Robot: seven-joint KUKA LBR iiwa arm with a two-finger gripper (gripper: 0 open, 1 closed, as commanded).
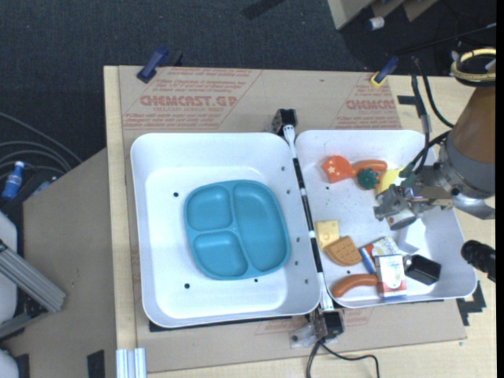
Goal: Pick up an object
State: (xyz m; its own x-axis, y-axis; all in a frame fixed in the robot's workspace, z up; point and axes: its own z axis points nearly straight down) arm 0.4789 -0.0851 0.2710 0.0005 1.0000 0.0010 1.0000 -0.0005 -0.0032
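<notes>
While nothing is showing between its fingers, the gripper [399, 205] is hovering over the right bin [358, 142], so the pick is looking undone. Whether the jaws are apart I cannot tell. Nearest, a yellow toy [386, 179] is lying at eleven o'clock.

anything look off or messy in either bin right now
Nothing looks spilled or broken. The blue divided plate lies flat, turned a little askew, in the left bin. The right bin holds a loose scatter of toy food and small items, with the gripper above them.
</notes>
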